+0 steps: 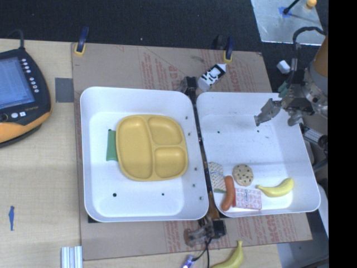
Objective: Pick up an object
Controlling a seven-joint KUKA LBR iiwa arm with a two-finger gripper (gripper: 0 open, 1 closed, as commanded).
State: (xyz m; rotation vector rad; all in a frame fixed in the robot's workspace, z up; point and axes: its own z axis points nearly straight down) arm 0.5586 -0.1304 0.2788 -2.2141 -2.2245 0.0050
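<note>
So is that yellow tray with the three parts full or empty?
Empty. The yellow plastic divided tray in the left white bin shows bare yellow in all three compartments.

Wooden bench (33, 177) under cardboard sheet (162, 66); on it, 2 white bins (89, 149), pendant (19, 94), banana (231, 257)

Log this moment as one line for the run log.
gripper: over right white bin, upper part | grasp: none seen | yellow toy banana, round cookie, red sausage: near front rim
</note>
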